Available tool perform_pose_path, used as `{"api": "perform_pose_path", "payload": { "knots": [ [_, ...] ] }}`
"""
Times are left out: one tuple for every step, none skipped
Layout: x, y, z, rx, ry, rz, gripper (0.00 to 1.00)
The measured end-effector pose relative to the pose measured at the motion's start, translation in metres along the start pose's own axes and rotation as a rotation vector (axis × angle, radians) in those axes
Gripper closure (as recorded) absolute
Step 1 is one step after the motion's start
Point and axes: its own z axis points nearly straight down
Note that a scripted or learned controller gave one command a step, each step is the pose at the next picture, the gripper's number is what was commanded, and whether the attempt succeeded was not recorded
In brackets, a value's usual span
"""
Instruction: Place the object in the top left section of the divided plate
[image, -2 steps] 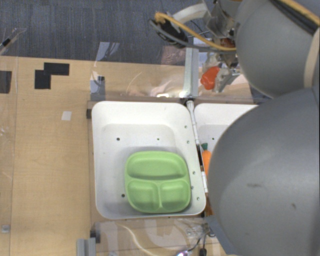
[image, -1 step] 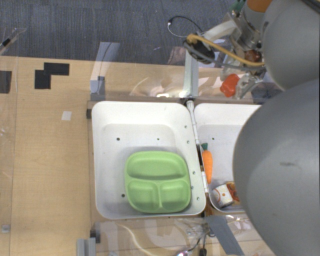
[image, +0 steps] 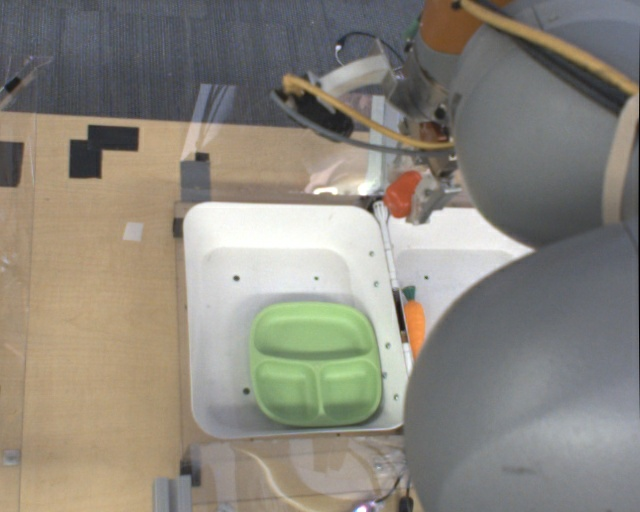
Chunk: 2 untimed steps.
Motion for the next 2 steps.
{"api": "perform_pose_path", "payload": {
  "knots": [
    [-0.079,0.068,-0.007,-0.001,-0.002,-0.075,1.0],
    [-0.078,0.067,-0.017,-0.004,-0.002,-0.083,1.0]
  ]
}}
